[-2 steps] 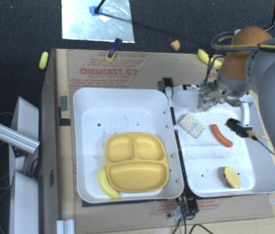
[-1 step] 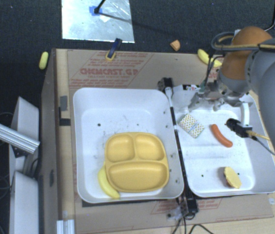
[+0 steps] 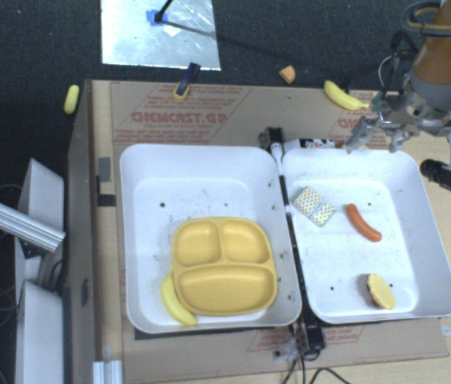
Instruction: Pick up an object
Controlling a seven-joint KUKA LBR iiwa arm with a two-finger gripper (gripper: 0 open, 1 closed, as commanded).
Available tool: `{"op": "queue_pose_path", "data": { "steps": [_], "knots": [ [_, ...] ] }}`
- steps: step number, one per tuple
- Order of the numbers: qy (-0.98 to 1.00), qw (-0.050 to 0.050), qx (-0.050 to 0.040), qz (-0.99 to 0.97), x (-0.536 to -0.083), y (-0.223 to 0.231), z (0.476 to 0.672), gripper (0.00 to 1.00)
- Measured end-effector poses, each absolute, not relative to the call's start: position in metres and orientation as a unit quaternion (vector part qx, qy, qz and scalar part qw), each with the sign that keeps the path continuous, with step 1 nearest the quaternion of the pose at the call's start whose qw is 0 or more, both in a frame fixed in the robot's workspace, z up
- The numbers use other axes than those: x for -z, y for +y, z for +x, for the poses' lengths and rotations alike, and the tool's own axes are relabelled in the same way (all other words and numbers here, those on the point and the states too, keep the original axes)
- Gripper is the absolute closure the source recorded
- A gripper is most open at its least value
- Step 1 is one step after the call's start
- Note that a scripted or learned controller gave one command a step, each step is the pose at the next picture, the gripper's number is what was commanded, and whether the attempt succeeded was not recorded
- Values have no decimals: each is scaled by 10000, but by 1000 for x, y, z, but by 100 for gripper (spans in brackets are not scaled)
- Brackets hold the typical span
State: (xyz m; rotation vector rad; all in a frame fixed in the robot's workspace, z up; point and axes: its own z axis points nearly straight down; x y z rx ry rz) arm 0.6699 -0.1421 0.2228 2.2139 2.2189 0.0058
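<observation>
An orange-red sausage-shaped toy lies in the right white bin, at the centre-right of the frame, its long axis running from upper left to lower right. It seems the likeliest thing to pick, being the nearest loose object to the claw, though the task names none. The claw hangs at the upper right of the frame, over the far rim of the right bin, with its two fingers spread apart and nothing between them. The sausage toy lies below the claw in the picture, slightly to its left and well apart from it, so the coming move would likely be a reach toward the frame's lower edge and a descent, with the fingers turned across the toy's slanted axis.

Left of the sausage toy rests a small patterned block, and toward the lower right a round yellow piece. The left white bin holds a yellow divided plastic tray with a yellow banana toy touching its lower-left edge. Another yellow banana toy lies on the worktop beyond the bins.
</observation>
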Motion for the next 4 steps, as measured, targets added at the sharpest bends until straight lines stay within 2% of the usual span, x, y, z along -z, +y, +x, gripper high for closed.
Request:
{"op": "queue_pose_path", "data": {
  "steps": [1,2,3,4],
  "knots": [
    [7074,-6,8,7068,-104,-178,630,0],
    [7074,4,-3,7068,-84,-165,604,0],
    [7077,20,-13,7065,-96,-166,606,100],
    [7086,19,-21,7056,-211,-84,608,100]
  ]
}}
